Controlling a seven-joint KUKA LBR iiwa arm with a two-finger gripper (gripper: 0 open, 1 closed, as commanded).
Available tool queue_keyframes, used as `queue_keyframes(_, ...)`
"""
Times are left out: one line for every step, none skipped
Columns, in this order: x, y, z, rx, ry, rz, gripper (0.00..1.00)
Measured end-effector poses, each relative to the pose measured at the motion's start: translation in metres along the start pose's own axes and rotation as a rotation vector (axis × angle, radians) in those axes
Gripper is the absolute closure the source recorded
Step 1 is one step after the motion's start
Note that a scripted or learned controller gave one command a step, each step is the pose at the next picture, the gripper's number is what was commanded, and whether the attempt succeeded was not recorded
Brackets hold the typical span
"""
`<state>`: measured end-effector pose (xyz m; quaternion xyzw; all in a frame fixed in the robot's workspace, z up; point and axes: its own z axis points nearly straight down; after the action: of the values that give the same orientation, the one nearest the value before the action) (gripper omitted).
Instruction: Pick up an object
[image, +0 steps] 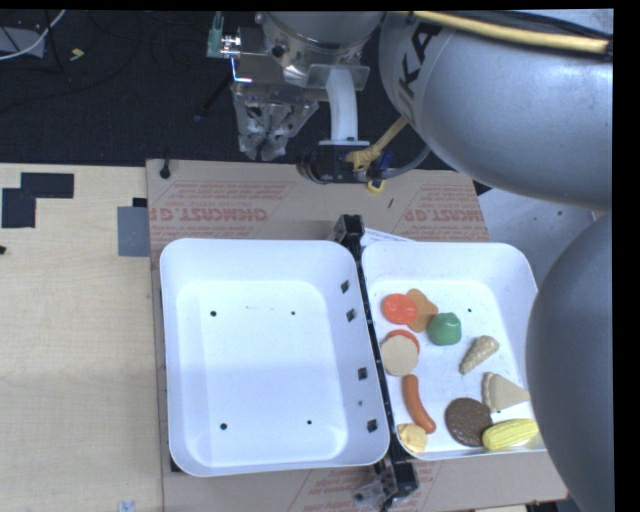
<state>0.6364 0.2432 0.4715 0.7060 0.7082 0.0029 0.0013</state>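
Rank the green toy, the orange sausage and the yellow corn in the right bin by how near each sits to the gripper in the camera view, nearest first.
The gripper hangs above the bins' far edge.
1. Green toy: mid right bin, farther from the camera than the other two.
2. Orange sausage: near the divider, lower down.
3. Yellow corn: near right corner of the bin.

a robotics lab: a grey arm (500, 90) over white bins (260, 450), cardboard sheet (300, 205), loose cables (60, 40).

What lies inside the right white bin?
Toy food: a corn cob, a brown cookie, a sausage, a green pepper, a tomato. The arm covers the right white bin at its right edge.
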Motion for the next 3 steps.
queue_keyframes(0.002, -0.008, -0.071, 0.003, -0.002, -0.003, 1.00)
queue_keyframes(-0.021, -0.046, 0.119, 0.028, -0.011, 0.005, 1.00)
queue_keyframes(-0.012, -0.043, 0.039, 0.002, -0.001, 0.002, 1.00)
